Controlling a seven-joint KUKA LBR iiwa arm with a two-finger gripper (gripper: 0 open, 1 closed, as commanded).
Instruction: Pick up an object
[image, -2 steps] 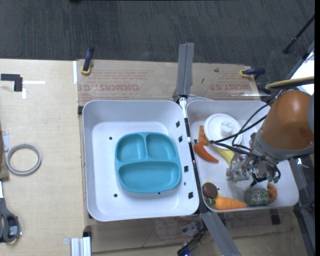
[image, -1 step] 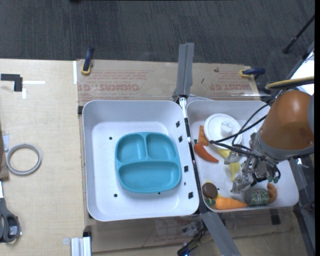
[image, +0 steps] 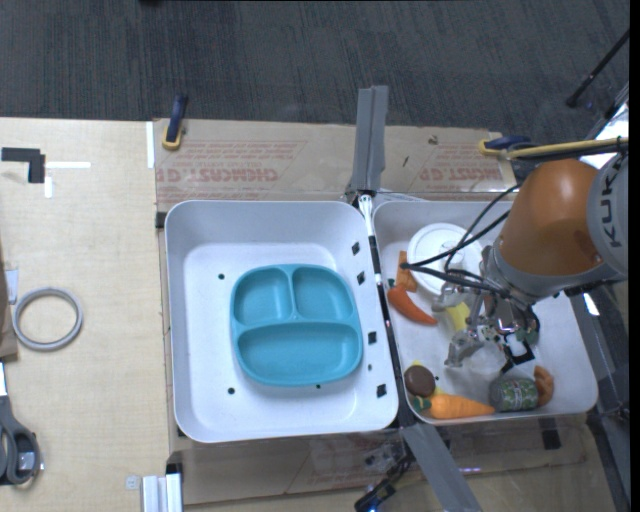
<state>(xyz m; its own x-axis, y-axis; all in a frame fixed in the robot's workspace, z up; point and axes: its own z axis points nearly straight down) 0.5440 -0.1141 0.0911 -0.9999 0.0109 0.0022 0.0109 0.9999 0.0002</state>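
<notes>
The arm is down in the right bin (image: 575, 395), so this looks like the reach-and-close stage of a pick. The gripper (image: 478, 345) hangs low over bare bin floor; cables clutter it, so I can't tell how it's set. Nearest candidates: the orange carrot (image: 455, 405) and brown ball (image: 419, 380) just below it, the green speckled object (image: 515, 393) to the lower right, another orange piece (image: 410, 305) up left. Next move, I'd judge: shift over one target, then descend. The left bin holds the blue divided plate (image: 297, 325).
</notes>
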